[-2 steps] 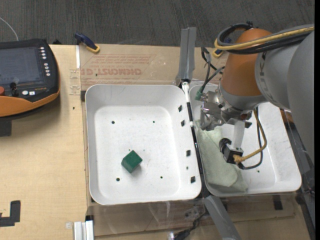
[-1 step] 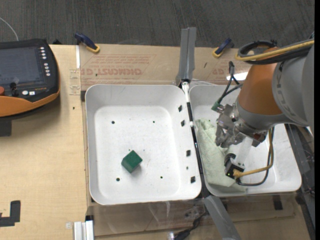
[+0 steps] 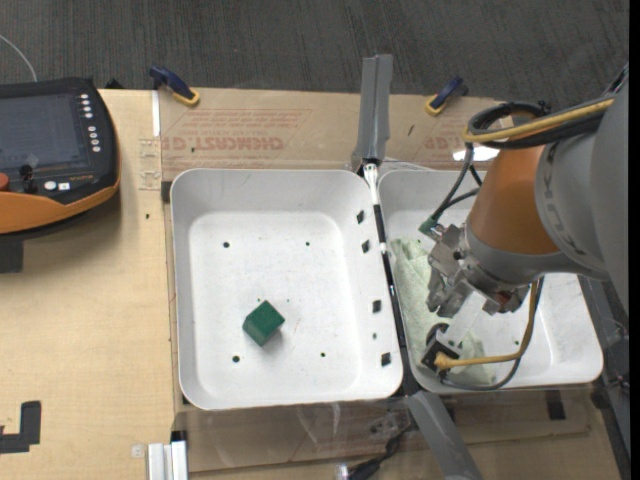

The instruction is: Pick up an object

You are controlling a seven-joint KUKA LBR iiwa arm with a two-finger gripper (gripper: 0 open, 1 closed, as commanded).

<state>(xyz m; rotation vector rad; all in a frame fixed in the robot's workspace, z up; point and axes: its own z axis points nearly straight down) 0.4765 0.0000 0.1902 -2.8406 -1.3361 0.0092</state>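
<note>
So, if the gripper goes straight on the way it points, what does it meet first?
Probably the pale green crumpled thing in the right bin, just under the gripper; depth is unclear, so maybe the bin's bare floor.

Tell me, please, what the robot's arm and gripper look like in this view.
The thick, rounded grey arm carries a broad orange band above the wrist. A yellow cable and a black cable arch together over it. The gripper is an angular piece of silvery-grey metal; finer details are too small to tell.
</note>
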